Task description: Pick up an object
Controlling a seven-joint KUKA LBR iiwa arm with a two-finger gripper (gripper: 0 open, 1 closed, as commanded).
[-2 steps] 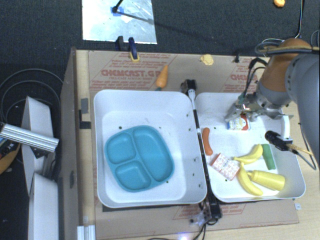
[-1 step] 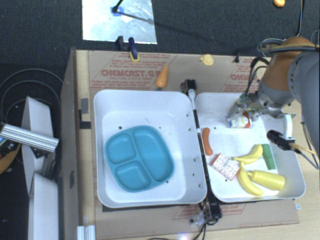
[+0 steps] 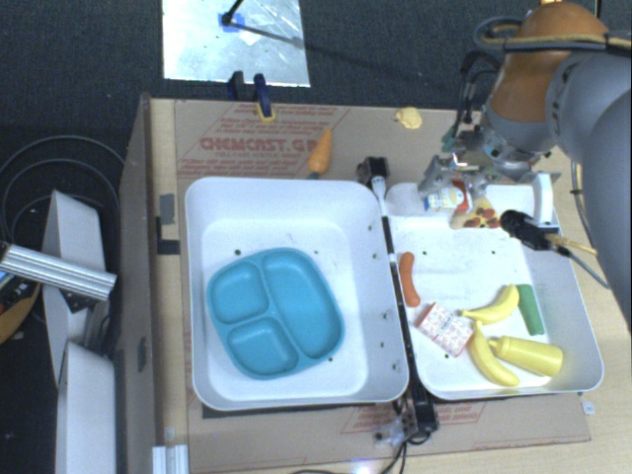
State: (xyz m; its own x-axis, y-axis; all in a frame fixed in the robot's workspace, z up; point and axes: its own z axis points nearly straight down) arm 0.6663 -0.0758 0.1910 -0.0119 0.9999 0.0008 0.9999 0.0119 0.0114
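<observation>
A grey KUKA arm [image 3: 583, 77] with an orange band is reaching in from the right, its gripper [image 3: 456, 181] hanging over the far corner of the right-hand white bin [image 3: 578, 309]. Whether the claw is apart, together or clamped on anything cannot be told from this angle.

Red lettering reading "CHEMCAST" is showing on the brown cardboard sheet [image 3: 257, 141] lying under both bins, to the left of the claw and beyond the left bin; smaller print beneath it is too fine to read.

Just under the claw, a small white packet with blue and red markings [image 3: 446, 199] is lying in the bin's far corner, with a red-and-tan piece like a pizza slice [image 3: 478, 217] just beside it. Nearer the camera from the claw, an orange-red sausage [image 3: 408, 278] is lying along the bin's left wall, a red-and-white patterned packet [image 3: 444, 328] sitting past it. Two yellow bananas [image 3: 491, 336], a green stick [image 3: 531, 307] and a yellow squeeze bottle [image 3: 528, 355] are crowding the near right corner.

Well to the claw's left, a blue divided plate [image 3: 274, 310] is resting in the left-hand bin [image 3: 232, 210]. An orange carrot [image 3: 320, 152] is lying on the cardboard beyond that bin.
</observation>
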